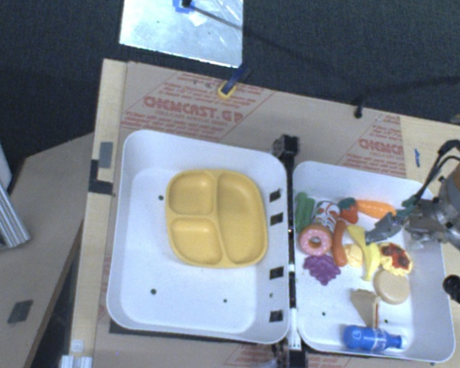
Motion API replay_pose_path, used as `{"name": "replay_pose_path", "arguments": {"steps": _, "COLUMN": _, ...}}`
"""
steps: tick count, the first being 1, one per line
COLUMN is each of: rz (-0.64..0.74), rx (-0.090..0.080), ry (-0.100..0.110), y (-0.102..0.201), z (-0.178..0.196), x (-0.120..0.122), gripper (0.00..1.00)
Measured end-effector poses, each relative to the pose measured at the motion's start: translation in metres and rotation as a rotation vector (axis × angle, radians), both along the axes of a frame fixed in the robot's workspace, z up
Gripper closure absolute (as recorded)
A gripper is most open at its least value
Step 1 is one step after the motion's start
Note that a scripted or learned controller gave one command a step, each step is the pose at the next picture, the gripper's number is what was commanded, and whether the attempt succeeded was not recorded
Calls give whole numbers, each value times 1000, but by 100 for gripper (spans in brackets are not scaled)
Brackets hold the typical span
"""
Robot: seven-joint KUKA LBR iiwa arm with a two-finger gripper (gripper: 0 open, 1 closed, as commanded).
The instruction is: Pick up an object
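- Right, we see the gripper (384, 231) low over the right bin (441, 318), arm coming in from the right; the dark fingertips sit at the top edge of the toy pile, and we cannot tell whether the claw is spread or pressed together, or pinching anything.
- We place the tips just beside the banana (361, 244) and the pizza slice (396, 259), with the carrot (374, 207) just above them. Nothing is visibly between the tips, so we judge no object is picked yet.
- Risk one: the pile is tight. We count the hot dog (340, 241), donut (317, 241) and grapes (323, 268) touching or near one another, so a closing claw may catch two toys or wedge a tip between them and lift none.
- Risk two: the banana is curved and smooth, so we expect it could squirt out sideways if pinched off centre.
- Risk three: the flat pieces, the pizza slice and the tan cookie (392, 286), lie flush on the bin floor; the tips could scrape the floor and slide over them.
- Further out, we note the blue bottle (370, 338) lying on its side near the front wall; it stands apart from the pile and looks the easier target, though it may roll.
- The left bin (124, 292) holds a yellow divided plate (215, 217), well apart from the claw, so no trouble there.
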State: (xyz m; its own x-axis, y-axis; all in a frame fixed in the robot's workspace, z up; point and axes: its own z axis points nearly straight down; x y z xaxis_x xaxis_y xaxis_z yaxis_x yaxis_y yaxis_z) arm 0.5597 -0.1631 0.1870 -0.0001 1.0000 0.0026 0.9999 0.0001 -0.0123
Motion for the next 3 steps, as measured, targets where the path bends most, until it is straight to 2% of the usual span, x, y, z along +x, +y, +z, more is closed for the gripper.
{"name": "replay_pose_path", "arguments": {"steps": 1, "rz": 3, "rx": -3, "ry": -14, "y": 0, "z": 8, "x": 3, "gripper": 0}}
{"name": "replay_pose_path", "arguments": {"steps": 3, "rz": 1, "rx": -2, "ry": -12, "y": 8, "z": -77, "x": 1, "gripper": 0}}
